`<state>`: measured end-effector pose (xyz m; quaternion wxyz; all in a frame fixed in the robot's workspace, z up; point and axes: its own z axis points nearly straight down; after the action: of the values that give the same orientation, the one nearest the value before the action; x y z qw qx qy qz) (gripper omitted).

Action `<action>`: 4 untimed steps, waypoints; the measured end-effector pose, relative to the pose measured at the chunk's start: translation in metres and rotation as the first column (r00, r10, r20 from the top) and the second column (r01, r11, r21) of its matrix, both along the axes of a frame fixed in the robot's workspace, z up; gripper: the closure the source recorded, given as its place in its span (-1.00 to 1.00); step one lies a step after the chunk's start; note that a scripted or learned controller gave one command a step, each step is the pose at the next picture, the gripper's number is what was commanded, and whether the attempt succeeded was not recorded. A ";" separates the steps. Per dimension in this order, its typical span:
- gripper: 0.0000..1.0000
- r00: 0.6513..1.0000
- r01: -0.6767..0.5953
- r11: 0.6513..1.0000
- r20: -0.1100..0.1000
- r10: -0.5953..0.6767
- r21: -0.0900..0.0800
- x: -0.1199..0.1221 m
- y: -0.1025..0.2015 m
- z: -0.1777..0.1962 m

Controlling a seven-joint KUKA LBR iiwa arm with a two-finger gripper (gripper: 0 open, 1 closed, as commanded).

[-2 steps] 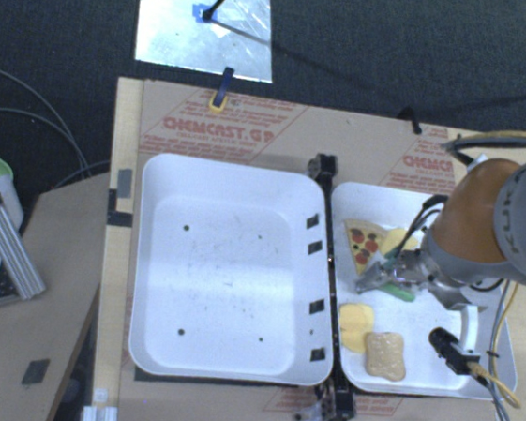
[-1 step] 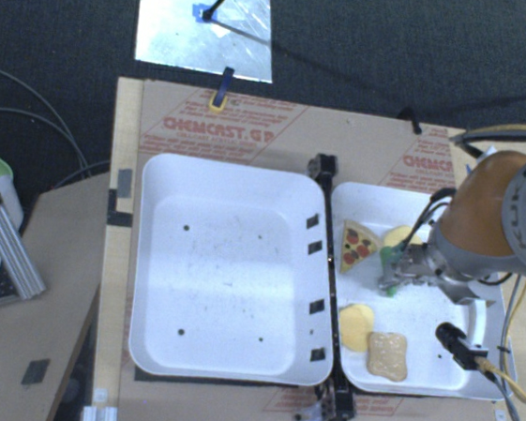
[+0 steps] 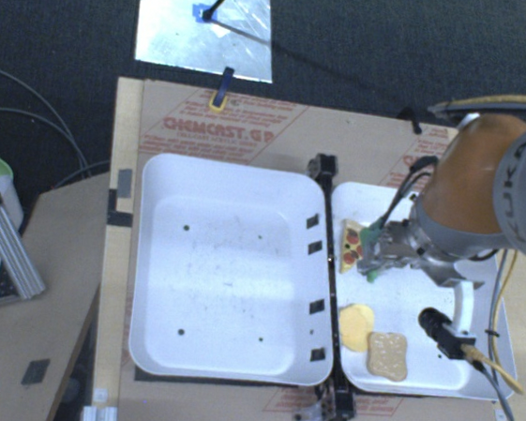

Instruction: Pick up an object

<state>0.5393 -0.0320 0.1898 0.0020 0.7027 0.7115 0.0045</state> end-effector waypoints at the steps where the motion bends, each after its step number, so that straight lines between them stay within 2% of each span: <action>1: 1.00 1.000 0.001 1.000 -0.004 -0.001 0.000 -0.053 0.065 0.056; 2: 1.00 1.000 0.002 1.000 -0.003 -0.002 0.000 -0.052 0.114 0.101; 3: 1.00 1.000 0.009 1.000 0.004 -0.009 -0.002 -0.049 0.091 0.203; 4: 1.00 1.000 0.014 1.000 -0.001 -0.014 -0.003 -0.052 0.061 0.248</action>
<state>0.4870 0.0295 0.4375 0.0026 0.7075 0.7067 0.0029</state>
